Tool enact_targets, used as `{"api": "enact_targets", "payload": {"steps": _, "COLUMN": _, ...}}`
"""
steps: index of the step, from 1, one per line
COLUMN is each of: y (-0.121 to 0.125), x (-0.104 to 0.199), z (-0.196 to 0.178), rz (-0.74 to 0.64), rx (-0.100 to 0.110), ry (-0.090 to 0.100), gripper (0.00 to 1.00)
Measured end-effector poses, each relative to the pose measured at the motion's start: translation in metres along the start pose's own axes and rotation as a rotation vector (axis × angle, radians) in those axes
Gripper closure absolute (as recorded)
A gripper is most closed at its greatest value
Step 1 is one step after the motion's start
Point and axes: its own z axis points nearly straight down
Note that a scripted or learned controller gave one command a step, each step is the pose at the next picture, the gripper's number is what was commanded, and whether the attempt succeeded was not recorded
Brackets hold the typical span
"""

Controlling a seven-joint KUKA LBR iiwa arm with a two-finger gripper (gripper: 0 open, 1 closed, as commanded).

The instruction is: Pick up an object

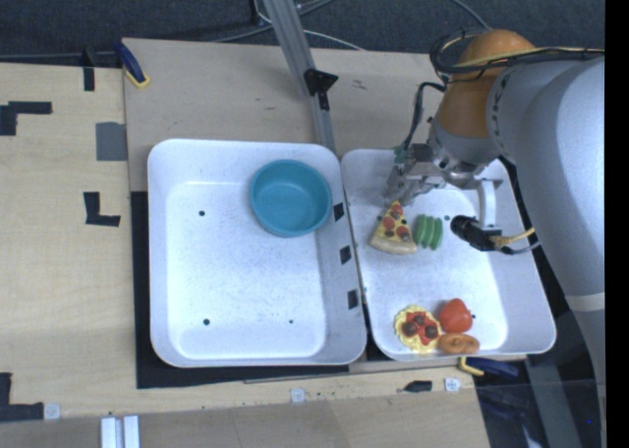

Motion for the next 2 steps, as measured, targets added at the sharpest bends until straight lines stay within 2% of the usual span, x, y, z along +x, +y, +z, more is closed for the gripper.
{"api": "enact_targets", "payload": {"steps": 2, "y": -0.001, "x": -0.006, "z": -0.125, "rz": 0.001, "rx": -0.005, "ry": 0.000, "gripper": 1.00}}
